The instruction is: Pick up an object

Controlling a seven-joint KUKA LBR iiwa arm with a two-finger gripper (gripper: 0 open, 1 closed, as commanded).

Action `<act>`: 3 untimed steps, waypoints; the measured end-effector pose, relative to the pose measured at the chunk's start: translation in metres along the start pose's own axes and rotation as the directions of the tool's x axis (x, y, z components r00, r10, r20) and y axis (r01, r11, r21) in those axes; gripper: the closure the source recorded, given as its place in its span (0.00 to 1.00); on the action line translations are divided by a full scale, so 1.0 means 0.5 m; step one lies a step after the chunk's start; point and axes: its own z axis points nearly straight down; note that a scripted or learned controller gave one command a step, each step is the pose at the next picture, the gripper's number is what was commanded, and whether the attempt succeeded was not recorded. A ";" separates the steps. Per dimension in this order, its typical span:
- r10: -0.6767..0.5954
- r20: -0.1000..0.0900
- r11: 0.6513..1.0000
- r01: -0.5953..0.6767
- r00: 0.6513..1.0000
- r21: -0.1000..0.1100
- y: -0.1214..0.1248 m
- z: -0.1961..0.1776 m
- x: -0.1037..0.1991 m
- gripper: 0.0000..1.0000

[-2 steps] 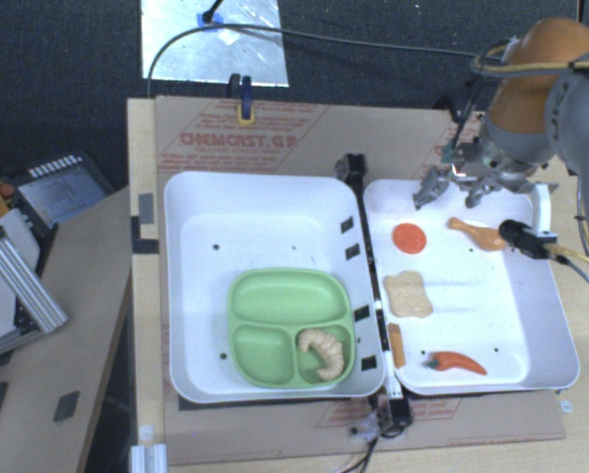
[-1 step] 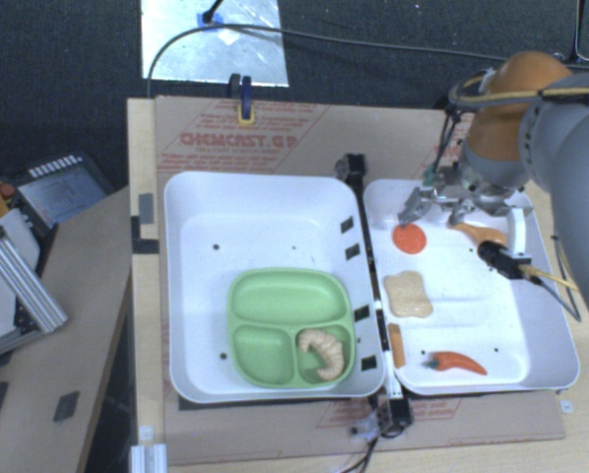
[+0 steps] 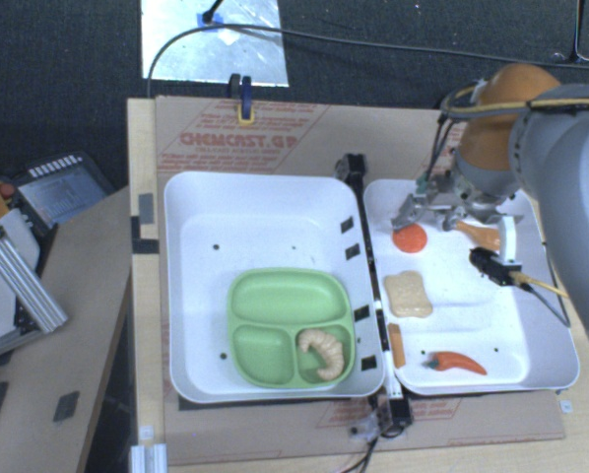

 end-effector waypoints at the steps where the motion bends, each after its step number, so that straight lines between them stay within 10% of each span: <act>1: 0.000 0.000 1.000 0.000 1.000 -0.006 0.004 -0.027 0.001 1.00; 3: 0.001 0.001 1.000 -0.001 1.000 -0.006 0.002 -0.284 -0.014 1.00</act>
